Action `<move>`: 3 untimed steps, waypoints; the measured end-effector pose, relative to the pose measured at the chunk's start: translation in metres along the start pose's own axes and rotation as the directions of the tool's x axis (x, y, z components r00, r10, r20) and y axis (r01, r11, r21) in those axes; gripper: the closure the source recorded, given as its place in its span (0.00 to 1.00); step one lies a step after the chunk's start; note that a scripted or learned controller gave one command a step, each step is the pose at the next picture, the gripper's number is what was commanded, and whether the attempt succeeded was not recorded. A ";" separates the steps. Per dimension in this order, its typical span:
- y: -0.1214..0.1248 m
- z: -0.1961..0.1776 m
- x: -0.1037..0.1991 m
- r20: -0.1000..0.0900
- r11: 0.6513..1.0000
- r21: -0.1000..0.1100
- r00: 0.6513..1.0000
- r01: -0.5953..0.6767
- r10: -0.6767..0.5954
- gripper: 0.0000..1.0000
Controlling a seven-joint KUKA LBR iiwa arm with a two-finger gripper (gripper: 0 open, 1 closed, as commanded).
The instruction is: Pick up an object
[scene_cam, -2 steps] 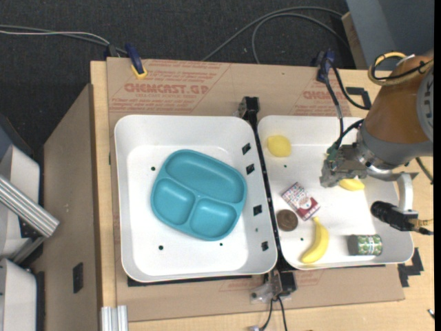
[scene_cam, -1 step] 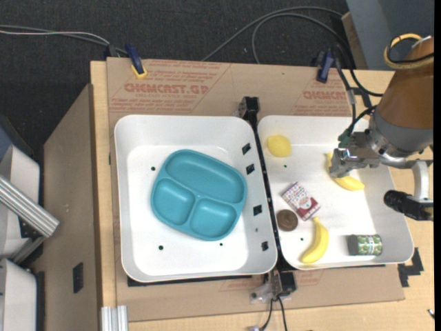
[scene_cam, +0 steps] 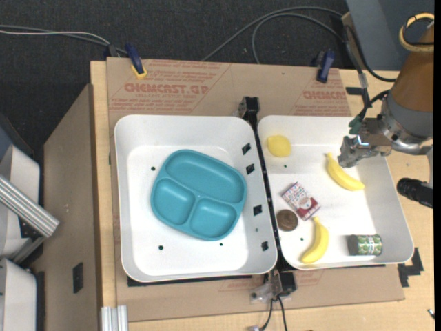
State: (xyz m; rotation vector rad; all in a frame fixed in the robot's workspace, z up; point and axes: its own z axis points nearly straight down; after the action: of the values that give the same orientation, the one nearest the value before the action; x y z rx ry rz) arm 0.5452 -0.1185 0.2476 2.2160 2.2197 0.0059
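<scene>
Pincer (scene_cam: 349, 152) low over banana (scene_cam: 343, 175)

I see my arm (scene_cam: 413, 95) with an orange band, a grey wrist, black cables and a metallic gripper (scene_cam: 353, 150).

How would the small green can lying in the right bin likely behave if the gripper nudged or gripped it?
The green can lies on its side, so a nudge would probably roll it. Its rounded wall looks smooth, perhaps slippery. It seems rigid.
</scene>
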 end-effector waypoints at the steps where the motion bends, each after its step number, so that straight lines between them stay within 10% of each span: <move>1: 0.021 -0.003 0.045 -0.002 1.000 0.004 1.000 0.005 -0.005 1.00; 3: 0.058 0.001 0.155 -0.003 1.000 0.004 1.000 0.006 -0.006 1.00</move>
State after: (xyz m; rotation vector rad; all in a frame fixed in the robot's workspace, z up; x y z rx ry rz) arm 0.6033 0.0361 0.2473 2.2130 2.2298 0.0055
